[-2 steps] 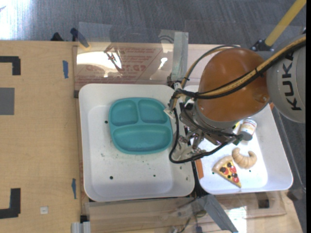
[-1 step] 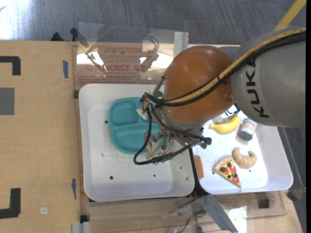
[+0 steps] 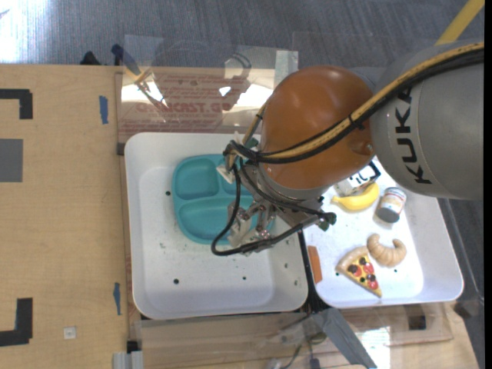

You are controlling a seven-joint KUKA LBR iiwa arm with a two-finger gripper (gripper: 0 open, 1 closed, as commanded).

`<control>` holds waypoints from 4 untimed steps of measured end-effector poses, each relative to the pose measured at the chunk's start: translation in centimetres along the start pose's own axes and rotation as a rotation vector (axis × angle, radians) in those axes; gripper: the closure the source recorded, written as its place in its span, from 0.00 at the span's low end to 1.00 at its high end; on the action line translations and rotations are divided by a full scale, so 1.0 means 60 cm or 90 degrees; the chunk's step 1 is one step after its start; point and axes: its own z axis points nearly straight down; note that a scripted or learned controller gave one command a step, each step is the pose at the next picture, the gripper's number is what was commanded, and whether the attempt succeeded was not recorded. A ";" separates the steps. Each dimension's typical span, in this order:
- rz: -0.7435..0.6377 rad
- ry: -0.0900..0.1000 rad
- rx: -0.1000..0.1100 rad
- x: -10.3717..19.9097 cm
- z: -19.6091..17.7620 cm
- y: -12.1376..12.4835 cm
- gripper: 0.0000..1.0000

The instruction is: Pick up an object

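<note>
In the left bin (image 3: 154,283) a teal divided plate (image 3: 201,198) is seen lying flat, its long axis running roughly top to bottom. The claw (image 3: 254,233) is placed at the plate's right edge, low over it; whether it is spread or pressed together cannot be told. A banana (image 3: 360,198), croissant (image 3: 386,250) and pizza slice (image 3: 361,271) are found in the right bin (image 3: 438,283).

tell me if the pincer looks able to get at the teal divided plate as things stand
Probably yes. The pincer hangs over the left bin, right at the teal divided plate's right edge, and nothing else lies around the plate. The banana, croissant and pizza slice sit apart in the right bin.
</note>
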 end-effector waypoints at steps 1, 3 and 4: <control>0.303 0.011 0.000 -0.038 0.049 0.043 1.00; 0.490 0.003 0.001 -0.089 0.058 0.086 1.00; 0.489 -0.002 0.001 -0.093 0.039 0.086 1.00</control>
